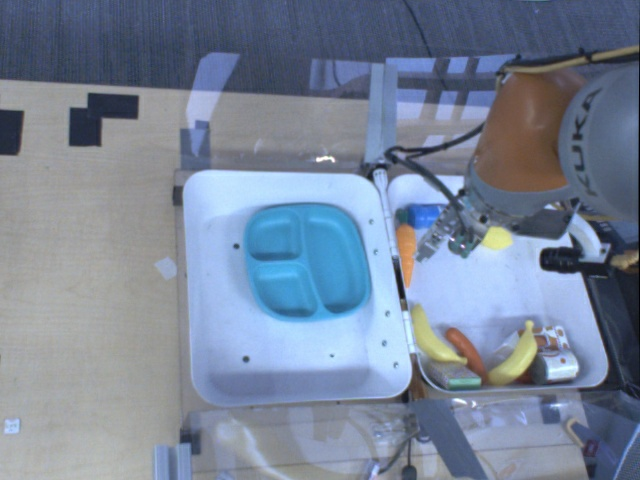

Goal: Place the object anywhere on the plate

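Observation:
A blue plate (303, 260) with three compartments lies in the left white bin (215, 348), and nothing is on it. My gripper (447, 240) hangs over the upper left part of the right bin (590, 348), open with nothing between its fingers. Just to its left an orange carrot (405, 249) lies along the bin wall. A blue object (421, 214) sits behind the carrot, and a yellow object (497, 237) peeks out on the gripper's right. The arm's orange band (525, 133) hides part of the bin's back.
At the front of the right bin lie two bananas (433, 337) (515, 355), a red sausage-like piece (465, 349), a green item (461, 379) and a small can (557, 366). A ridge (393, 268) separates the two bins. A black cable (425, 173) trails from the wrist.

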### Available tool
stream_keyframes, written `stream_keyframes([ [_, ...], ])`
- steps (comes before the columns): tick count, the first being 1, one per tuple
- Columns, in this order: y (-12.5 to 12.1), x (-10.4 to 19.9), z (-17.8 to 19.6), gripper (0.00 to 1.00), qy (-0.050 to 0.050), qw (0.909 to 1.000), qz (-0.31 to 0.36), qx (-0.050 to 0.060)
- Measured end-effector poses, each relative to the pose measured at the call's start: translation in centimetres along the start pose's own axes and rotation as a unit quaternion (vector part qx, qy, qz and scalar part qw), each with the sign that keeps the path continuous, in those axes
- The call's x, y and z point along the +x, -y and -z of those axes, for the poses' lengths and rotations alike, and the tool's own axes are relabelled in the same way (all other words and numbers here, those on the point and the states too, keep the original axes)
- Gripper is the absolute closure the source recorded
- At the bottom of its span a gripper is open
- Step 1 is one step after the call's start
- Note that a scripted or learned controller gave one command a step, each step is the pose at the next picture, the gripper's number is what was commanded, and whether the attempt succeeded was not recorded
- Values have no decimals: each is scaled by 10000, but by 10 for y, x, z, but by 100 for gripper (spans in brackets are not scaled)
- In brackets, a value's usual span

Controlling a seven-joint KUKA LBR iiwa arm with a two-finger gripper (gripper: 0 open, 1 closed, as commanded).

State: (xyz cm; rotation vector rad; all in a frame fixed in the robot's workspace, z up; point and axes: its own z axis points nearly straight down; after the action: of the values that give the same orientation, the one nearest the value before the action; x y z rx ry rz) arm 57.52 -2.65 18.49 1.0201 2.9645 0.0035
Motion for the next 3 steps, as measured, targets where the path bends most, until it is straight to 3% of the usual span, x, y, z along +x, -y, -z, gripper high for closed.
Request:
stream_keyframes([
  [1, -30, 28, 0, 100, -3, 9887, -1499, 2],
  [2, -118, 41, 1, 100, 2, 9999, -133, -13],
  [3, -164, 66, -6, 100, -4, 9894, -1452, -6],
])
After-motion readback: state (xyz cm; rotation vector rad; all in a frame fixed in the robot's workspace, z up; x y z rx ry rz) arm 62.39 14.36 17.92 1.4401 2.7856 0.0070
